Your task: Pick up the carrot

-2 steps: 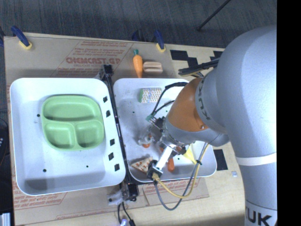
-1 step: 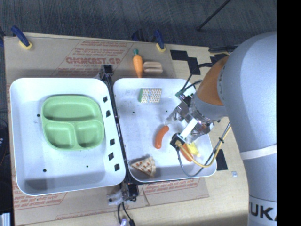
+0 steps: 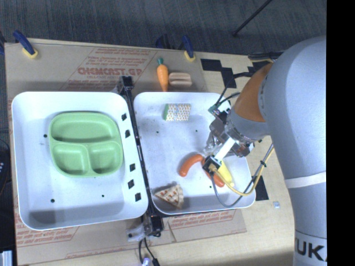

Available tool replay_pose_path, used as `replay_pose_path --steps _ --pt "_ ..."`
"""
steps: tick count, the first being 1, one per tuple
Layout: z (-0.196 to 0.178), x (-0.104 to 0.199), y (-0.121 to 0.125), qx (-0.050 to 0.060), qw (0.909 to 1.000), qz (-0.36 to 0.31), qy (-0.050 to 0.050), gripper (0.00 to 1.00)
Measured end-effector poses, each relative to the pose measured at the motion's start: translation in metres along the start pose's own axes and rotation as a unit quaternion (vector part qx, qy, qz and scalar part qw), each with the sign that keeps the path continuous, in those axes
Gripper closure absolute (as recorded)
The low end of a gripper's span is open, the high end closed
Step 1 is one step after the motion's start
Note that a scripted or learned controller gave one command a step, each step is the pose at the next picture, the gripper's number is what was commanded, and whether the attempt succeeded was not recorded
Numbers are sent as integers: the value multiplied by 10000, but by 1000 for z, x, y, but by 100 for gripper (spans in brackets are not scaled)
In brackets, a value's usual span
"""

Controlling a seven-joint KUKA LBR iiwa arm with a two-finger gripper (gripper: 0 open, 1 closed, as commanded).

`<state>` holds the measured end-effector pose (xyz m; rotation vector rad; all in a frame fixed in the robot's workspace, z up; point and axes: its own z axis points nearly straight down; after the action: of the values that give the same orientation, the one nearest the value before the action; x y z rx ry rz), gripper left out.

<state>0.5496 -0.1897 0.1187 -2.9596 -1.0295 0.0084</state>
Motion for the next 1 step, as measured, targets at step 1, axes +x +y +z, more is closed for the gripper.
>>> replay_pose_path --steps 1 --pt "-39 19 -57 -11 9928 1198 2 100"
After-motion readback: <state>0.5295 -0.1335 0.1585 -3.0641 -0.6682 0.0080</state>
